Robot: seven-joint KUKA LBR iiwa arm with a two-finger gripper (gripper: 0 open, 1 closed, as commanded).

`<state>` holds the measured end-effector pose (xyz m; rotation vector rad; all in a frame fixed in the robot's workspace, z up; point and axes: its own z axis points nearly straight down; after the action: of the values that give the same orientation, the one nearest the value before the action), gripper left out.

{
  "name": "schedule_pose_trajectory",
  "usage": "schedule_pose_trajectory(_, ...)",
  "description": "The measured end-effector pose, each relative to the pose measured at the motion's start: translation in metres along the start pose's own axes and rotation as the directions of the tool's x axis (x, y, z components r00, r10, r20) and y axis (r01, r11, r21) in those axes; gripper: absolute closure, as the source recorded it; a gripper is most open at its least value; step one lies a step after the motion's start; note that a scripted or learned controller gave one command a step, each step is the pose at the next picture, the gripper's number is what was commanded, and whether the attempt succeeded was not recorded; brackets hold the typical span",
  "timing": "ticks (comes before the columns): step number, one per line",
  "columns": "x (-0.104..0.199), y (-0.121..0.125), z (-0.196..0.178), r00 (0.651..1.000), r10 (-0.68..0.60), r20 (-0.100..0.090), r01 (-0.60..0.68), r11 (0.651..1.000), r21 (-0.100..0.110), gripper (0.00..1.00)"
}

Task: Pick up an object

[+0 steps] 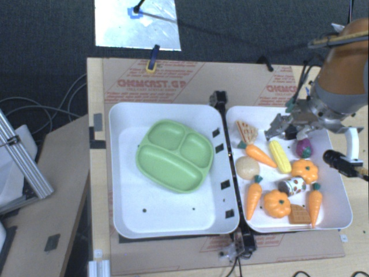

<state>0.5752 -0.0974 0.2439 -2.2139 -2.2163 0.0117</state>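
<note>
Two white bins: L bin (pixel 124 212) w/ green tray (pixel 174 154); R bin (pixel 340 203) w/ toy veg incl. corn (pixel 280 156), carrot (pixel 260 154). Gripper (pixel 286 127) above corn, finger state unclear.

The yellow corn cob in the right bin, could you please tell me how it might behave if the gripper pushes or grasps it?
The corn cob looks rounded and long, so a sideways push would probably roll it. Its glossy surface suggests stiff, light plastic that may slip between fingers. A carrot lies close beside it, so it would likely get nudged too.
</note>
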Motion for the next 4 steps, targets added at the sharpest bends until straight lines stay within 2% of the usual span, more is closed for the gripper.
schedule_pose_trajectory(1,0.000,0.002,-0.007,1.000,-0.002,0.001,0.002,1.000,-0.013,0.00)
schedule_pose_trajectory(3,-0.014,0.000,0.096,1.000,0.000,0.001,0.000,1.000,-0.010,0.00)
schedule_pose_trajectory(4,-0.004,0.000,0.144,1.000,0.001,0.001,-0.001,1.000,-0.014,0.00)
